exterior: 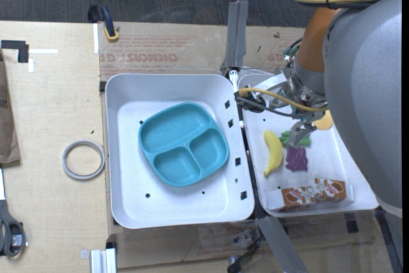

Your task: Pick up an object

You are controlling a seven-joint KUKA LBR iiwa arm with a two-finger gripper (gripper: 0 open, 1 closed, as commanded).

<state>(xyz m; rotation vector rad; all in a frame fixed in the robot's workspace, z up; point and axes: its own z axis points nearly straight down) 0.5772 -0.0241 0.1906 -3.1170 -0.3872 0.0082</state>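
one fixed camera looking down at a slant

it is taking in both white bins (128, 201) from above, the arm (364, 73) reaching in from the right.

Red print on cardboard sheet (160, 48) mirrored, unreadable.

A divided plate (184, 151) lies in the left bin (121, 156). In the right bin (364, 192), right of that plate, a banana (274, 151) lies beside grapes (296, 158), a snack box (314, 194) in front of both.

Teal divided plate (184, 144), yellow banana (273, 151), purple grapes (296, 158), orange-and-white carton (314, 194), white bins (121, 156).
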